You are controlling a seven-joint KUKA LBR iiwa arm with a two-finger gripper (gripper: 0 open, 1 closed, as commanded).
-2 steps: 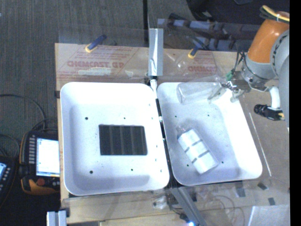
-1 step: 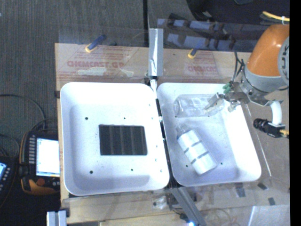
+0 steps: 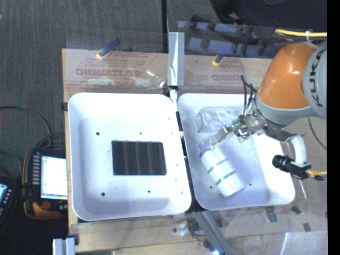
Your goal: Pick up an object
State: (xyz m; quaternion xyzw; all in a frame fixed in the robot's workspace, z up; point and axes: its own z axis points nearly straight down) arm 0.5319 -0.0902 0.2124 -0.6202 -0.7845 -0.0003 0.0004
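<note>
Reaching in from the right of the frame, my grey arm [image 3: 287, 84] with its orange band hangs over the upper part of the right bin [image 3: 276, 195]. 2 shallow white bins sit side by side; the left bin [image 3: 85, 142] holds a dark ribbed rectangular panel [image 3: 138, 158] lying flat at its middle. In the right bin lies a white cylinder [image 3: 223, 171], a roll or canister by the look of it, with its long axis running from upper left to lower right. Above it, toward the bin's top wall, sits a clear crumpled plastic item [image 3: 215, 118], hard to make out.

My gripper [image 3: 234, 129] is just beside the cylinder's upper left end, up and slightly right of it, between the cylinder and the clear plastic. Whether it is open or closed I cannot tell; nothing is visibly held. I judge the cylinder the nearest pick: it lies down and left of my hand, so I would want to straddle it across its short width, not along its length.
</note>
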